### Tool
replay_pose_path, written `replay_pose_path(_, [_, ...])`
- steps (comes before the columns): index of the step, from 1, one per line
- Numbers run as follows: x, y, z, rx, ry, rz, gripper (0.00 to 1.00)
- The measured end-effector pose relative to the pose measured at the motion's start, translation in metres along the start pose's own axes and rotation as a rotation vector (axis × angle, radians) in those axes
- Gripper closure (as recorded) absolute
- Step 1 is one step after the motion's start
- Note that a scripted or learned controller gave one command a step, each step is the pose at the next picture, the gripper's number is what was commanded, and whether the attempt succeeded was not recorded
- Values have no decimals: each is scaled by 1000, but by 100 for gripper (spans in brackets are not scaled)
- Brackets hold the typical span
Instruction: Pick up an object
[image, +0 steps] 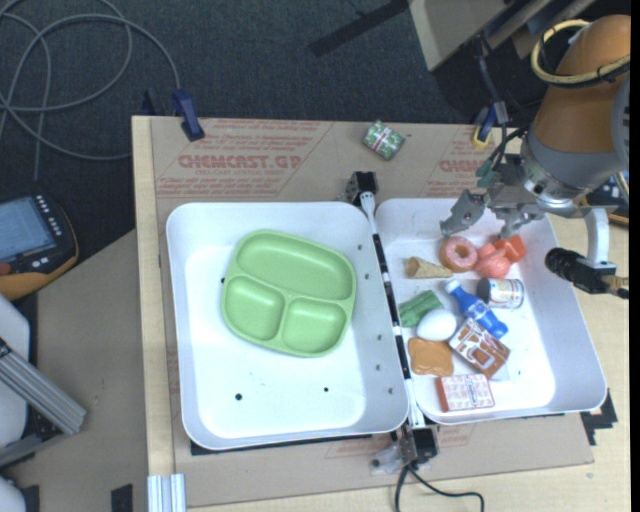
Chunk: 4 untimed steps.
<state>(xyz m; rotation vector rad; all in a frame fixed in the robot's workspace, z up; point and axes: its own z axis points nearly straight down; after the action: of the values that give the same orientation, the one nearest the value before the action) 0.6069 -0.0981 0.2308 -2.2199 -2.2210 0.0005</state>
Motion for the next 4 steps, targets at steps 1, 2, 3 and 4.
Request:
replay_pose_path(1, [-49, -21, 67, 0, -1, 1, 0])
replay_pose_path(2, [-26, -30, 122, -22, -9, 0, 0])
replay_pose_path(3, [-28, -30, 126, -29, -12, 0, 0])
replay_pose_path(4, [-14, 24, 146, -2, -1, -1, 0])
